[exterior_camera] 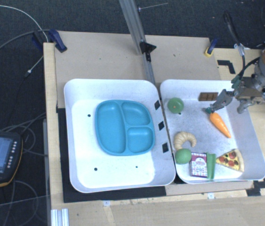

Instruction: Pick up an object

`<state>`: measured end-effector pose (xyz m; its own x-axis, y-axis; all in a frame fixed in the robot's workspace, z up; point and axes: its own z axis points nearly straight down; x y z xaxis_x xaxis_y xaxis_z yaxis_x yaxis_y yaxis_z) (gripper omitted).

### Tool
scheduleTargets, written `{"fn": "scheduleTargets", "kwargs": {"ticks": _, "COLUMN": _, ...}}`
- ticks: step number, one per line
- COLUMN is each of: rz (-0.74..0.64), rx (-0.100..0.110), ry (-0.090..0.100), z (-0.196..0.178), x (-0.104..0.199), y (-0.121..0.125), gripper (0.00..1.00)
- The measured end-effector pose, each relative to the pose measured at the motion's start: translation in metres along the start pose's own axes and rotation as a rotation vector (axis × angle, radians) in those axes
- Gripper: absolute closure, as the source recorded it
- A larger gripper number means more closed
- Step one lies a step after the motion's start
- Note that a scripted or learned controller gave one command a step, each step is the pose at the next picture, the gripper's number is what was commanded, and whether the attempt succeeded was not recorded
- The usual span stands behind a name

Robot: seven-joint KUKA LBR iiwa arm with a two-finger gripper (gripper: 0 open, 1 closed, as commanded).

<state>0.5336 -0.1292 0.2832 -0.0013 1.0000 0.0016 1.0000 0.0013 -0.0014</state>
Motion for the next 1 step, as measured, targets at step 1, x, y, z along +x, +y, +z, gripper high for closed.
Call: {"fn": "scheduleTargets", "kwargs": {"ticks": 1, "rz": 0.001, "rx": -0.001, "ry": 0.000, "z": 0.0000, "x": -0.0001, "y": 0.0000, "gripper": 0.00}}
